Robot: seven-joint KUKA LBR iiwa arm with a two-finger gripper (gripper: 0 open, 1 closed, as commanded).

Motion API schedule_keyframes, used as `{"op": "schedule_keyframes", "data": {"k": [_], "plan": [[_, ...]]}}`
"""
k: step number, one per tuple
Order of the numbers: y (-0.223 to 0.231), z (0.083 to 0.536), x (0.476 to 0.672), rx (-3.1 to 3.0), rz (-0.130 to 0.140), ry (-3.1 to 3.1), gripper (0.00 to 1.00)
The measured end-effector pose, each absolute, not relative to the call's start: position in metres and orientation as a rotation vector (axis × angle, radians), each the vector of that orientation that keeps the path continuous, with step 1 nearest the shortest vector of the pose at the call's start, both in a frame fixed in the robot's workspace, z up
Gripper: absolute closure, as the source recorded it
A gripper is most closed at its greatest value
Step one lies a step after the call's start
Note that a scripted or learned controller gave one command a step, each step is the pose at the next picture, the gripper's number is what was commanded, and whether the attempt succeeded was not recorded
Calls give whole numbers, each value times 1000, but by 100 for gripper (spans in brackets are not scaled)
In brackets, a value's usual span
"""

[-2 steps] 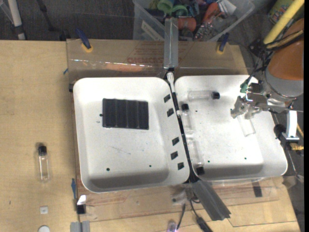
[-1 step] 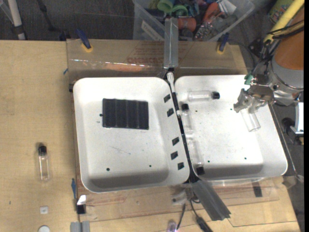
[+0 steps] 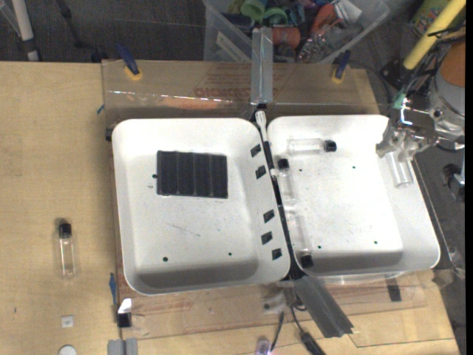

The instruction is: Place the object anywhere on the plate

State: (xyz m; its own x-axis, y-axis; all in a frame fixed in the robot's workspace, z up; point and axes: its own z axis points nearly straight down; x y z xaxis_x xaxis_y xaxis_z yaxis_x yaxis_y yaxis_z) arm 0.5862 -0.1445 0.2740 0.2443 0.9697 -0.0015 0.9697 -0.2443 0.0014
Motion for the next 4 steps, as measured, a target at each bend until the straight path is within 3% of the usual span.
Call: {"op": "schedule_keyframes", "data": {"k": [1,2,4], "plan": [[-207,393,576,2567,-1,1809,100],[-210,435,556,2964,0,1037,100],[-191,431,524,3129,-7,317,100]]}}
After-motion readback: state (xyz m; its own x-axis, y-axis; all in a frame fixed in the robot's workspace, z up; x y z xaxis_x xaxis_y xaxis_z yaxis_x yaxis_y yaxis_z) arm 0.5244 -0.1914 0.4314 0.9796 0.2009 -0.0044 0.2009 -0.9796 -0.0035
